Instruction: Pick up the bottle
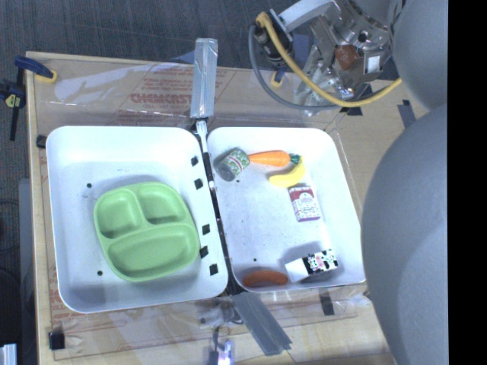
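Looking down from the fixed camera: my gripper (344, 55) hangs up at the far right, beyond the far rim of the right bin (344, 175), wrapped in yellow and white cabling; whether it's open or closed, I can't tell from this angle, and I see nothing held in it.

The bottle (304, 202) lies flat in the right bin, red label up, white cap toward the near side; it sits well apart from my gripper, nearer the camera and slightly left of it, in the middle of the bin floor.

Counting the right bin: one bottle; one carrot (269, 158) at the far side; one banana (288, 175) just beside the carrot and just beyond the bottle's far end; one small can (232, 163) tipped over near the far left corner; one white carton (312, 265) with a black-patched end near the near rim; one brown sausage-shaped piece (265, 278) against the near wall.

Left bin (68, 226): one green divided tray (146, 231), three compartments; two bins in all.
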Tool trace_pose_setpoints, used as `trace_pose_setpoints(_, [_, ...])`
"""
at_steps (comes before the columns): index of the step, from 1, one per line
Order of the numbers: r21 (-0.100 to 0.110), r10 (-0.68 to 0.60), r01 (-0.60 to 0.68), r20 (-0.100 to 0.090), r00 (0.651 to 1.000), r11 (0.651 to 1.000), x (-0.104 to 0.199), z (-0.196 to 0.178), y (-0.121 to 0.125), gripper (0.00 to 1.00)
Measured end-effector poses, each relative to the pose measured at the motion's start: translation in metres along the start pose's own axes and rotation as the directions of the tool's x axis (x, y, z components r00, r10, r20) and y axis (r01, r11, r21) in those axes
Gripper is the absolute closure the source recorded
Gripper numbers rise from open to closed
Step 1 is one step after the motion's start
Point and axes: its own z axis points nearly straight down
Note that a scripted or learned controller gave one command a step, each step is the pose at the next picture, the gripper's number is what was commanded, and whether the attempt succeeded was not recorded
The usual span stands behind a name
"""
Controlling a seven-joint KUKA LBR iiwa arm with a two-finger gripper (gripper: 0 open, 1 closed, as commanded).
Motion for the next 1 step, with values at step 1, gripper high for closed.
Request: trace_pose_setpoints(1, [-0.001,-0.006,0.006,0.002,1.000,1.000,0.0009,-0.0092,-0.0008,1.00])
